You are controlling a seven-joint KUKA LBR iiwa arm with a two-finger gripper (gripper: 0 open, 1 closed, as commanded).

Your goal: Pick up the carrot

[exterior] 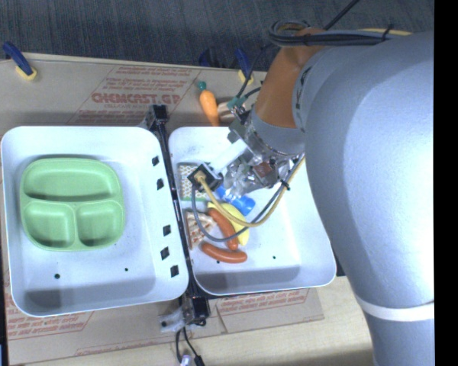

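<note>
on the far left a blue clamp (19, 59) grips the corner of the cardboard sheet (130, 90) that covers the counter. the left bin (11, 204) holds a green tray (72, 203) with 3 compartments, lying flat and well apart from everything else. a black hinge strip (168, 197) runs between the 2 bins.

the right bin (305, 258) carries a small heap of toy food near its left wall: a patterned card (188, 175), 2 sausages (224, 253), something yellow (240, 237) under them and a blue piece (240, 203). the hand (240, 175) hangs over this heap, low in the bin, with cables looping round it. whether its fingers are open or closed i cannot tell; nothing is visibly held between them.

the carrot (208, 107) lies outside the bins, on the cardboard just beyond the back rim of the right bin, its green top pointing away from the bin and its orange tip toward the arm's wrist. it sits near the orange band (278, 90) of the grey arm (382, 166).

judging by its look, the carrot is a light, stiff plastic toy, smooth and tapered, so it may slip or roll if pinched near the narrow tip. the best hold is probably across the thick middle of the body, fingers set crosswise to its length. the hand is over the wrong spot for that, so the pick is not yet begun.
</note>
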